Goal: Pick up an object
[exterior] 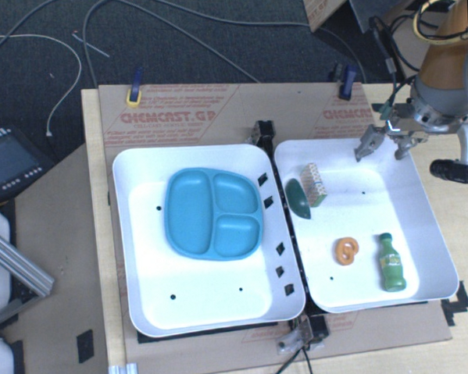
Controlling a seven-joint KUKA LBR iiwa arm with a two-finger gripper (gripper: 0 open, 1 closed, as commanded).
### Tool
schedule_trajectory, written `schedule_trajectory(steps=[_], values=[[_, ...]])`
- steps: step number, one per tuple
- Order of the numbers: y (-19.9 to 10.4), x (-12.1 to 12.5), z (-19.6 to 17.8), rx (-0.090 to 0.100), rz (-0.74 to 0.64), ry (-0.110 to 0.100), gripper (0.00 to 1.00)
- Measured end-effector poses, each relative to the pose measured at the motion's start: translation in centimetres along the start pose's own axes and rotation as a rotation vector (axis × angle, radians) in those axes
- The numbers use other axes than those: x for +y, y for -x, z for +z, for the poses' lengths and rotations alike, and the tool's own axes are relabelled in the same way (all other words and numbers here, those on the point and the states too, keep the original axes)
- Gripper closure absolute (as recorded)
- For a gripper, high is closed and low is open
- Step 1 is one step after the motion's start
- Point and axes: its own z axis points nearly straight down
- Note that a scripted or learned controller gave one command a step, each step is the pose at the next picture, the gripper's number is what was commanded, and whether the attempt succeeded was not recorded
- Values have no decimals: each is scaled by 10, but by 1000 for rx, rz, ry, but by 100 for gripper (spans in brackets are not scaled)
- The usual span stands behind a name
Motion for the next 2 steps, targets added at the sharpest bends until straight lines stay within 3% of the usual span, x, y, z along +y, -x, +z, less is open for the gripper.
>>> schedule_trajectory(steps=[2], values=[[-11,1,89,0,-2,2,0]])
